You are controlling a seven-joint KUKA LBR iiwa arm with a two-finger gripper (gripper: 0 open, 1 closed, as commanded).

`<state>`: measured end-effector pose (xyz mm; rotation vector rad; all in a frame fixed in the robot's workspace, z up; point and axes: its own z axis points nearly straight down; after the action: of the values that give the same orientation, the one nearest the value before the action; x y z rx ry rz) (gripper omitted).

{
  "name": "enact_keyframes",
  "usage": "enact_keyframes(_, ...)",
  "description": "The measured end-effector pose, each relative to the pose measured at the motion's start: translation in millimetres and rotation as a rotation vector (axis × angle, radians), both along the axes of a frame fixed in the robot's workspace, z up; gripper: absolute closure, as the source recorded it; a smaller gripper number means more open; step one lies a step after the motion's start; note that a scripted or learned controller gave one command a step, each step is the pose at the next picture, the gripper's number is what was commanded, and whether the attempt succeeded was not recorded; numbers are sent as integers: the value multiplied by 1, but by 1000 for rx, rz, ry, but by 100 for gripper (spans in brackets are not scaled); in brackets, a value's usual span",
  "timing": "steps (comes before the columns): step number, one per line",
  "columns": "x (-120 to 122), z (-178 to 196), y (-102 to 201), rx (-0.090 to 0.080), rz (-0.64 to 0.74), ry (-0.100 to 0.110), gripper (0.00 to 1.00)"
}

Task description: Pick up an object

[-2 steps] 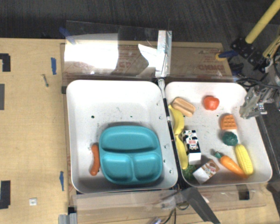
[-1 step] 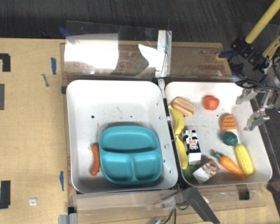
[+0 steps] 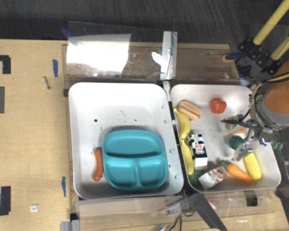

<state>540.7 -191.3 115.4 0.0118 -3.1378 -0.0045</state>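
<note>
Camera view, from above at a slant: two white bins side by side on the bench

In the left bin (image 3: 82, 100):
- teal tray (image 3: 135, 159) with compartments, toward the near edge
- orange sausage (image 3: 98, 165) just beside the tray's left edge, lying lengthwise

In the right bin (image 3: 202, 93):
- hot dog (image 3: 189, 109) near the far left corner
- tomato (image 3: 218, 105), red, to the right of the hot dog, apart from it
- banana (image 3: 184, 139) along the left wall, running from the hot dog toward the near edge
- black-and-white box (image 3: 197, 145) just beside the banana, with a white cube (image 3: 201, 163) touching its near end
- small carton (image 3: 213, 177) near the front edge, next to something green (image 3: 195, 178) in the front left corner
- carrot (image 3: 238, 172) to the right of the carton, tilted, touching the corn (image 3: 252, 165) at the front right
- teal piece (image 3: 235, 141) in the right half, just beyond the corn

Reaching in from the right, grey arm with orange band (image 3: 282, 102) over the right bin's right wall

Gripper (image 3: 245, 139) low over the right half of the right bin, just beside the teal piece and just above the corn's far end; open or closed: cannot tell; contact with either item: cannot tell
</note>
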Motion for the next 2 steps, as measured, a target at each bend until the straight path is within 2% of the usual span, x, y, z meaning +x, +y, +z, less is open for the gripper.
enact_keyframes(1,29,-27,-6,-4,-80,-13,0)
enact_keyframes(2,43,-26,53,-1,-277,-15,0)
